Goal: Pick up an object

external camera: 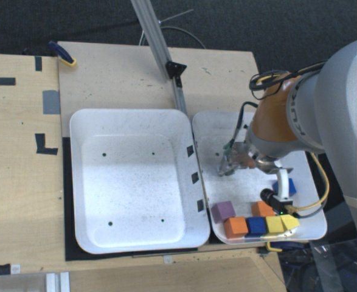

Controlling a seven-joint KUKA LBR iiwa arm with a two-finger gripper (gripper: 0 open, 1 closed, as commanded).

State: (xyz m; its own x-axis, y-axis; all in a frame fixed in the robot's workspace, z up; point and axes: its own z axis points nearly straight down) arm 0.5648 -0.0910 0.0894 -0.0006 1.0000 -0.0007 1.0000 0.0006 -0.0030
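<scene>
The grey arm's two-finger gripper (228,163) hangs low over bare floor in the right shallow white plastic bin (210,132), its grip state impossible to tell, so the approach seems underway and next needs shifting toward the purple cube (222,210) nearby.

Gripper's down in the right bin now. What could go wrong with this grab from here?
1. The gripper sits over bare bin floor, apart from the blocks, so closing here would likely catch nothing.
2. The purple block, orange block, blue block and yellow block crowd the right bin's near edge; reaching for one may shove its neighbours.
3. The arm's yellow cable loops above that cluster and might snag.
</scene>
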